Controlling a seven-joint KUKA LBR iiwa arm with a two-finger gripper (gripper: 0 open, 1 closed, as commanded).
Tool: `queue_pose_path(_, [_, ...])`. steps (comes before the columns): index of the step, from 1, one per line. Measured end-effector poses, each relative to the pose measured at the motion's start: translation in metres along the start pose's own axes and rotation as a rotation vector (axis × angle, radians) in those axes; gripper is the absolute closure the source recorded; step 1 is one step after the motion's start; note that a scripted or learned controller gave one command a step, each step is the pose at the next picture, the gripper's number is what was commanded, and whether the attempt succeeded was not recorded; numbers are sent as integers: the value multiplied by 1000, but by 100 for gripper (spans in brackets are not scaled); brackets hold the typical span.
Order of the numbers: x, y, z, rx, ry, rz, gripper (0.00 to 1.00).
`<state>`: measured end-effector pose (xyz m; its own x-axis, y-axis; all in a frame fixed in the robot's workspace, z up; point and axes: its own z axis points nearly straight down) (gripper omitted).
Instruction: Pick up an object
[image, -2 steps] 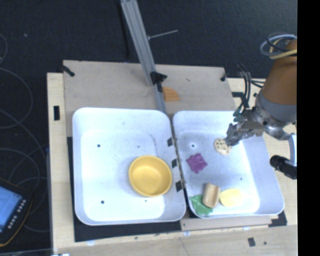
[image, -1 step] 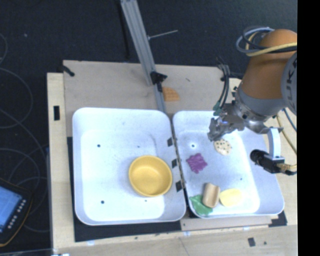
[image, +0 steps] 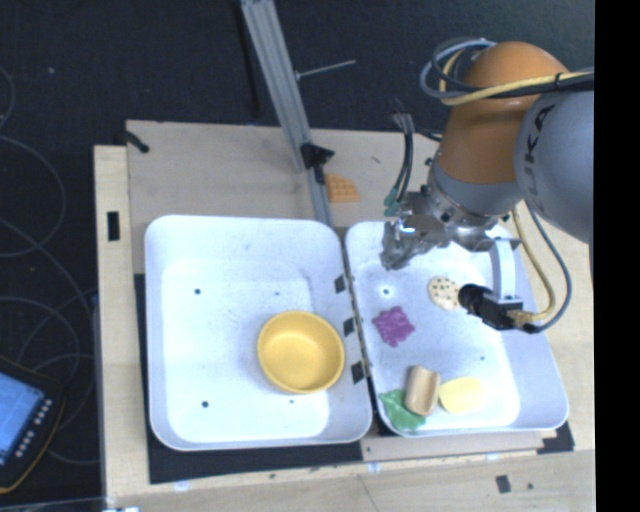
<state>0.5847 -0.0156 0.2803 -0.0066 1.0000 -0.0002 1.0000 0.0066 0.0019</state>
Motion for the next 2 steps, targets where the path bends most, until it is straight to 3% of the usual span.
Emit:
queue_pose_path(1, [46, 9, 20, 3, 0, 1, 100])
queue_pose_path(2, [99, 22, 17, 0, 1, -1, 100])
